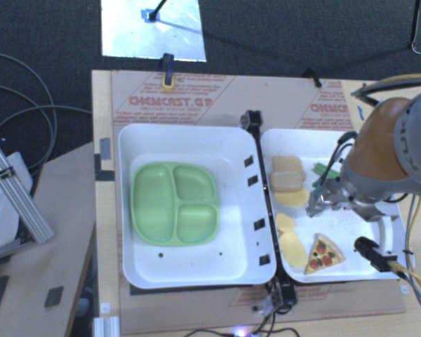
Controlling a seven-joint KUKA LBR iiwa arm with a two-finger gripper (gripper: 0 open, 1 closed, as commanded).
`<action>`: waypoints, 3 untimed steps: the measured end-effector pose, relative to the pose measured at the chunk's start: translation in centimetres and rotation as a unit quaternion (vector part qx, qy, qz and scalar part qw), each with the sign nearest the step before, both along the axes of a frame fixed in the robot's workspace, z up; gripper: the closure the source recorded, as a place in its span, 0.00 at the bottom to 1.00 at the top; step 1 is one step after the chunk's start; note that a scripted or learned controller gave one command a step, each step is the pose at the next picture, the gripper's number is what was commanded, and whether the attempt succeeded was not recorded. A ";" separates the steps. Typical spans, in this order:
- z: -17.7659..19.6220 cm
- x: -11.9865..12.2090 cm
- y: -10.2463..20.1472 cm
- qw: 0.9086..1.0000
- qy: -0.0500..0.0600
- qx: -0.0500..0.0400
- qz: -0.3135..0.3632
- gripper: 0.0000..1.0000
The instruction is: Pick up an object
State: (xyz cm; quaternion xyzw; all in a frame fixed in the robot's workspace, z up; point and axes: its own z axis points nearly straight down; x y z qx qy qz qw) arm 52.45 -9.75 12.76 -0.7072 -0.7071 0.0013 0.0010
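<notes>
The right bin (316,137) holds toy food. Two tan bread slices (288,172) lie at its left side with a yellow cheese piece (292,198) just below them. Two pale yellow pieces (290,239) sit nearer the front, beside a pizza slice (324,253). A green item (327,168) is partly hidden by the arm. My gripper (316,203) hangs low over the middle of this bin, right next to the cheese piece and above the pizza slice. I see nothing held in it.
The left bin (147,139) carries a green divided plate (174,203). A black divider with clips (261,188) runs between the bins. The grey and orange arm (386,146) covers the right bin's right part. Cables lie at the bench's front right.
</notes>
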 end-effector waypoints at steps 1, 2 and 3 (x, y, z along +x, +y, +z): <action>6.0 0.2 8.7 1.000 -0.005 0.001 0.005 1.00; 10.5 -2.8 3.8 1.000 -0.004 -0.001 -0.001 1.00; 5.4 -3.8 7.0 1.000 -0.001 0.001 0.003 1.00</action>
